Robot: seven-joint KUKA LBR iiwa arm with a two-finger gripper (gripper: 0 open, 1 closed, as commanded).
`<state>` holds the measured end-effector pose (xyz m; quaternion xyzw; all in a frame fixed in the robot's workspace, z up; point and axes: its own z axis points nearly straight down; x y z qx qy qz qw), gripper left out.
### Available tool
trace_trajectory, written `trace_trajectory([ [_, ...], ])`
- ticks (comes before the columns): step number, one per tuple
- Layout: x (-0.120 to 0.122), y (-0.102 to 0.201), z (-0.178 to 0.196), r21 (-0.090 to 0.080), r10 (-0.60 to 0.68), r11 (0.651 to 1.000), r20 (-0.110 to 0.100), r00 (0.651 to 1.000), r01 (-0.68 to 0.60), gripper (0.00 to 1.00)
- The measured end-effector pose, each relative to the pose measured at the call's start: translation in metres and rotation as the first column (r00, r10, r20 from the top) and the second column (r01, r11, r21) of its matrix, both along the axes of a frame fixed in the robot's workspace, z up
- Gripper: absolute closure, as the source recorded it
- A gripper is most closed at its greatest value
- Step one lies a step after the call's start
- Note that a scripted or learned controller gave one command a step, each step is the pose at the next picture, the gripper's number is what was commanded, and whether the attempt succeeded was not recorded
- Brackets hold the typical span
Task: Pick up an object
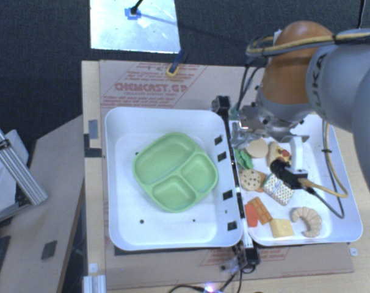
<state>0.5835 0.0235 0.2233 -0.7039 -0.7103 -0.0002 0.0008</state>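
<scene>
The right bin holds several toy foods. Among them are a chocolate-chip cookie, a speckled square cracker, a croissant, a yellow cheese block, an orange piece, a green piece and a tan round bun. My gripper hangs low over the upper left part of this bin, right above the bun and a pale item with a red spot. The wrist hides what lies under it.
The left bin carries a green divided plate. A black-clipped divider separates the two bins. Yellow and black cables trail from the wrist across the right bin. A shiny metal sheet lies beyond the bench.
</scene>
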Motion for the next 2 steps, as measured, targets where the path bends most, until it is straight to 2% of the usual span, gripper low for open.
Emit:
trace_trajectory([
  [1, -0.018, 0.033, 0.011, 0.0, -0.001, 1.0, 0.001, 1.0, 0.001, 1.0],
  [2, -0.017, 0.024, -0.009, -0.002, -0.009, 1.0, 0.0, 1.0, 0.009, 1.0],
])
